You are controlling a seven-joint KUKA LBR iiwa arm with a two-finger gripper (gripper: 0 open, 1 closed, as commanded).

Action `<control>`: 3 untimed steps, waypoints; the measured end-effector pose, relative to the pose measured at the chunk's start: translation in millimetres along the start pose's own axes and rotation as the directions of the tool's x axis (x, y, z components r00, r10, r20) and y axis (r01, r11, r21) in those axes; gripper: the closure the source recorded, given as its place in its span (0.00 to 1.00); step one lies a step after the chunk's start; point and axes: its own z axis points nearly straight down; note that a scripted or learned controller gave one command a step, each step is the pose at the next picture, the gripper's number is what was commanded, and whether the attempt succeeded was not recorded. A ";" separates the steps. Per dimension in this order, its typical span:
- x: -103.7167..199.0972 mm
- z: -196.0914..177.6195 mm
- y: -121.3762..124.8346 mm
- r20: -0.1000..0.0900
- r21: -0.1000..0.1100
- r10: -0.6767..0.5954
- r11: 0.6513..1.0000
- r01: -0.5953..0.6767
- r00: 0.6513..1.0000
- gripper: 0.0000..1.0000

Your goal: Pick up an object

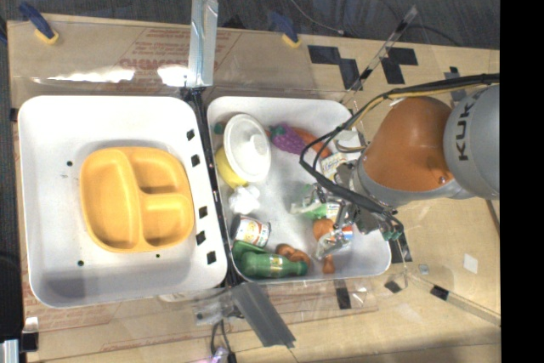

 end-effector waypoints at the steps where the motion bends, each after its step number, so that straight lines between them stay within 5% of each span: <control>1: 13.5 0.6 7.5 -0.002 0.003 0.000 1.000 0.000 1.000 0.00; 3: 5.0 0.5 10.1 -0.003 0.004 -0.173 0.985 0.173 0.985 0.00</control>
